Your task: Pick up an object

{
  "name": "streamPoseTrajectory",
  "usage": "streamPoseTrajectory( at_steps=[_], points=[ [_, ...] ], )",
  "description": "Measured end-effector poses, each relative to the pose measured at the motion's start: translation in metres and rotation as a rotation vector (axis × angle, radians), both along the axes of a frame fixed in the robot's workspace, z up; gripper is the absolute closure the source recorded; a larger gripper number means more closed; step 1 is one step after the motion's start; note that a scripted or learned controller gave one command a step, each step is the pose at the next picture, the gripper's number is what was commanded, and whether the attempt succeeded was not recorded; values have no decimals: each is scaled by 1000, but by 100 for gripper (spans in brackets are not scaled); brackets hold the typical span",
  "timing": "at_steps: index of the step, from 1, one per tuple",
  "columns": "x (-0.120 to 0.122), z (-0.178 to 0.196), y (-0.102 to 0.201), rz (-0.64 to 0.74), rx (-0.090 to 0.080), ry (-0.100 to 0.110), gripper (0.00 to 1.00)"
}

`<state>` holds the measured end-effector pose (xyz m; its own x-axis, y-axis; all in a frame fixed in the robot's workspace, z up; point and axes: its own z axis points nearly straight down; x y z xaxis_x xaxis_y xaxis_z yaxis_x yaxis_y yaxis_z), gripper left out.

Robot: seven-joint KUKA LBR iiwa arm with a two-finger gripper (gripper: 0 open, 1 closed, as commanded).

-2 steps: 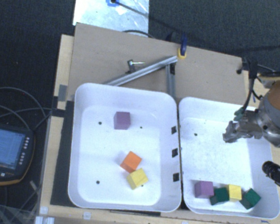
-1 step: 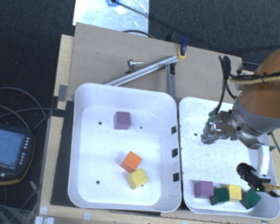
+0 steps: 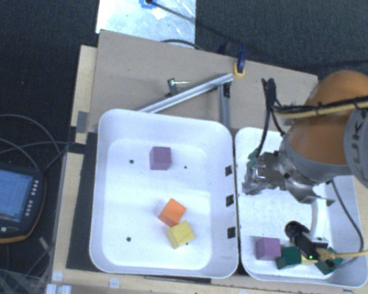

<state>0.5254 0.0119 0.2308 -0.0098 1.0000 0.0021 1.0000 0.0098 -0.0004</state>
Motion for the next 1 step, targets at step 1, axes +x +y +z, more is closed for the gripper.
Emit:
streamPoseTrajectory(
  at_steps=[1],
  points=[
    [-4,-1,62,3,1,-1,100]
  ],
)
